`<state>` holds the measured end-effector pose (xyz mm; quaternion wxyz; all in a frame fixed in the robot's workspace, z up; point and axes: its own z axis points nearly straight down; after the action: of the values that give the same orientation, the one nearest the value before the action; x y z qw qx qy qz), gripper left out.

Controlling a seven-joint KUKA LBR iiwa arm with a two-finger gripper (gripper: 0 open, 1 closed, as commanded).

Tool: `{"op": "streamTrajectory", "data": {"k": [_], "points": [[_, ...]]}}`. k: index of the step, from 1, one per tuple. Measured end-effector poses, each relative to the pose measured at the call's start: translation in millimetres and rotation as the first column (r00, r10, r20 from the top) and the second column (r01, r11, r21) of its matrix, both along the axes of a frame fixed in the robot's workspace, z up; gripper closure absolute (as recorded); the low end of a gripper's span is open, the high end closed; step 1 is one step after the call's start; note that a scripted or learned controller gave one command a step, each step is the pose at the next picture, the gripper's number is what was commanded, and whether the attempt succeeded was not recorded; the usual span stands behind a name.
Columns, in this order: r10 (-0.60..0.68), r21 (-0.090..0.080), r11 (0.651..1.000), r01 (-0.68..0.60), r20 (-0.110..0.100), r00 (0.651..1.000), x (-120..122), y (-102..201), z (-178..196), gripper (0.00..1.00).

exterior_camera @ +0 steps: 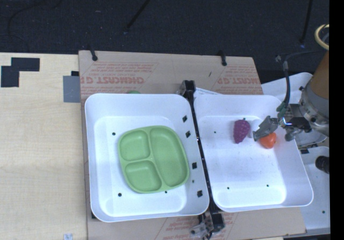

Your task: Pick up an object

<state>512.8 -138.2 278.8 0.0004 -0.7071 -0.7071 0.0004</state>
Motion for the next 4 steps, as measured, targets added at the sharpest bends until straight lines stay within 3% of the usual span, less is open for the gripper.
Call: {"op": "streamTrajectory", "data": {"k": [1,3,4], "points": [[0.0,0.002,1.0,0.0,-0.009,1.0,0.1,-5.0,-62.8,0.0],[0.0,0.003,1.0,0.0,-0.007,1.0,3.7,-0.7,-178.1,0.0],[-0.007,0.002,1.0,0.007,-0.004,1.0,4.3,-2.3,-165.2,1.0]]}}
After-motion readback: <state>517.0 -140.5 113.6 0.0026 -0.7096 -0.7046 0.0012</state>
